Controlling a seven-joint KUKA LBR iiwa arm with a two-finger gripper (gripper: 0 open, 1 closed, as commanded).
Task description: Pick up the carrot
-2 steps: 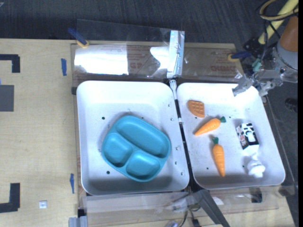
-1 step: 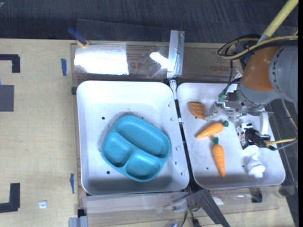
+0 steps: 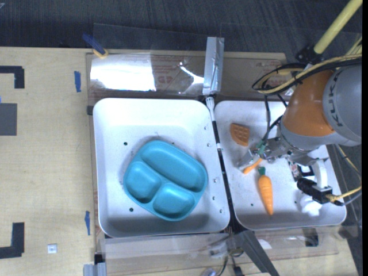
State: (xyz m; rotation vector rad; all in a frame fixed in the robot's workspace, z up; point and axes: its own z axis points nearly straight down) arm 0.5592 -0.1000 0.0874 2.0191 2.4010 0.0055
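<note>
The carrot (image 3: 265, 194) is orange with a small green top. It lies in the right bin (image 3: 247, 211), pointing toward the front edge. My gripper (image 3: 262, 152) hangs over the middle of that bin, a short way behind the carrot's green end and apart from it. Nothing is visibly held. The arm's orange band (image 3: 305, 111) and grey wrist hide the bin's back right part.
A thin orange piece (image 3: 250, 167) lies just left of the carrot's top. A brown-orange wedge (image 3: 240, 133) sits farther back. A white lump (image 3: 311, 207) rests in the right bin's front right corner. A blue divided plate (image 3: 165, 179) lies in the left bin (image 3: 115, 125).
</note>
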